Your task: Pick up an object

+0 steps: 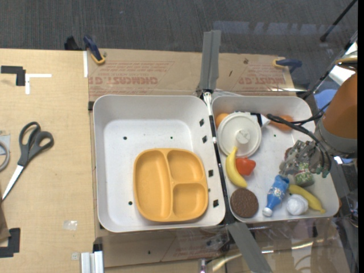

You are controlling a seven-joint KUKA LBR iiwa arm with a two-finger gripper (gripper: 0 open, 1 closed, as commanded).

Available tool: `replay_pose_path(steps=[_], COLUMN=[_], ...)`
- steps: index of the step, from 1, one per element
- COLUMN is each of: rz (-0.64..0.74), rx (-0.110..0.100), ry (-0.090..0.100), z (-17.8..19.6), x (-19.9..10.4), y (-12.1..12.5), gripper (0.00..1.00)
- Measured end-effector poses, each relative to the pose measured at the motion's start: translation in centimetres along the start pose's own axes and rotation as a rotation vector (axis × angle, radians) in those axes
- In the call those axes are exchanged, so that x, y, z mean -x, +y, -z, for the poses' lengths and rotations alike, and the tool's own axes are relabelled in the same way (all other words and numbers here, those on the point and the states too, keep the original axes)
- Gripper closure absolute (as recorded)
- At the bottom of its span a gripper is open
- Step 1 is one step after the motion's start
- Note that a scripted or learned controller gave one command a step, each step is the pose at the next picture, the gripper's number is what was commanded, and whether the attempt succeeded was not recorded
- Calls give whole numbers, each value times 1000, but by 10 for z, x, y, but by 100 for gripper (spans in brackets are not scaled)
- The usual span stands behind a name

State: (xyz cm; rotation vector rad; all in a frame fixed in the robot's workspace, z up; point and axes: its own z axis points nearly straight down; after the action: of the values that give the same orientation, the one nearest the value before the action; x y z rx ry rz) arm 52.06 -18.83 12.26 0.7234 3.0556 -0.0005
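Nearest, along the front wall of the right bin (327, 209), lie a brown chocolate cookie (244, 202), a small blue bottle (276, 194) tilted with its white cap toward the front, a white ball (296, 206), and a yellow banana (307, 197) running toward the front right corner. Left bin (108, 152) carries an orange divided plate (170, 184), three compartments, lying flat in its front half. Farther back in the right bin: a second banana (234, 168) curved beside the dividing wall, a red piece (245, 165) touching it, and a white round lid (240, 135) with a knob just behind. An orange fruit (222, 119) sits at the back left corner, partly behind the lid; another orange item (282, 121) lies near the back wall under a black cable. Gripper (305, 161) hangs low over the right side of the right bin, above the blue bottle and the front banana; cannot tell how its jaws stand or whether anything is held. Scissors (27, 148) lie on the bench (40, 209) well left of the bins.
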Motion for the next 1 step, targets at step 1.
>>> replay_pose_path(steps=[1], rz=[40], rx=[1], ry=[0], z=[-31], x=[-56], y=[18], gripper=[100])
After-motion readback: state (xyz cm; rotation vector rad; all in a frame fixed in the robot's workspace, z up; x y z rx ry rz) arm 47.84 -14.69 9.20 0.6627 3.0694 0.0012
